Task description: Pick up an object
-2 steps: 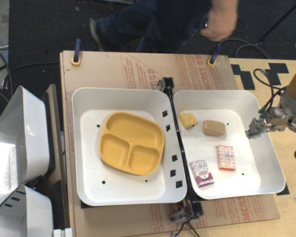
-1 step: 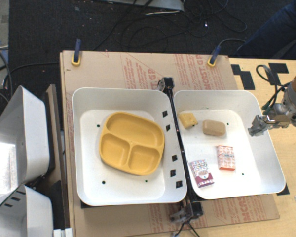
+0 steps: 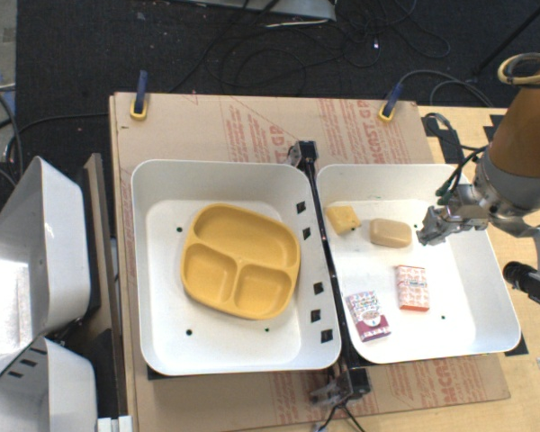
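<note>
Brown cardboard-covered bench point(image 3: 252, 120) with red print, two clamps on its far edge: a blue-and-yellow one at far left point(image 3: 140, 95), another at far right point(image 3: 391, 102). Dark floor with cables beyond it.

Two shallow white plastic bins sit side by side on the bench, touching along a black centre divider. Left bin point(image 3: 153, 268): one big yellow plastic tray with three compartments point(image 3: 240, 261), lying flat, roughly centred, slightly rotated.

Grey arm with orange band point(image 3: 522, 142) comes in from the right, over the right bin's far-right part. Its two-finger gripper point(image 3: 430, 230) hangs just right of the tan oval soap-like bar point(image 3: 391, 233), close beside it, contact not clear. Nothing visible between the fingers; whether they are spread or closed, cannot tell at this angle.

Right bin point(image 3: 486, 331) holds four small items. Tan bar in the far half, about mid-bin. Left of it, near the divider, a pale yellow sponge-like chunk point(image 3: 343, 218), apart from the bar. Nearer, right of centre, a small red-and-white printed box point(image 3: 413, 288) lying flat. Left and nearer still, a small white-and-maroon printed packet point(image 3: 368, 316), close to the divider, tilted. All four lie on the bin floor.
</note>
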Available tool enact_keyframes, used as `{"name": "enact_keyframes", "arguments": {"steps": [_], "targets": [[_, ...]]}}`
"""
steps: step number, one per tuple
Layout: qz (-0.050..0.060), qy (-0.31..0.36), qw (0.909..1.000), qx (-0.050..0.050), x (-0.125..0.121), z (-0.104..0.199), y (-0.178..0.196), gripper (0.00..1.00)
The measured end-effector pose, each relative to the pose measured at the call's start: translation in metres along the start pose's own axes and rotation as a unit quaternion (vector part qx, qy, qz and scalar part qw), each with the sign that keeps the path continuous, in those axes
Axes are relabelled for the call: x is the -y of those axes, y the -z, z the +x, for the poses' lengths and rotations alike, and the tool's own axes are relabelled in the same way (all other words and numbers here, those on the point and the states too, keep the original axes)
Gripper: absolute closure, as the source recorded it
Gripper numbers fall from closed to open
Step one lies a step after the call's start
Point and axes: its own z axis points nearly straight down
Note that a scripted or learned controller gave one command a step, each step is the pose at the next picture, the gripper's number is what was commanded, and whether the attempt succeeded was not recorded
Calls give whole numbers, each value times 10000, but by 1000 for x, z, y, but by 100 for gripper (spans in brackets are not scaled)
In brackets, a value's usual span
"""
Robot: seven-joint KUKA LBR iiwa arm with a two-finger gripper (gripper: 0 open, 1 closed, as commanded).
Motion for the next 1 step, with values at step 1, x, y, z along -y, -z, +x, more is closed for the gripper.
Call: {"name": "enact_keyframes", "arguments": {"steps": [1], "targets": [[5,2,10000,0,0,64,-3,100]]}}
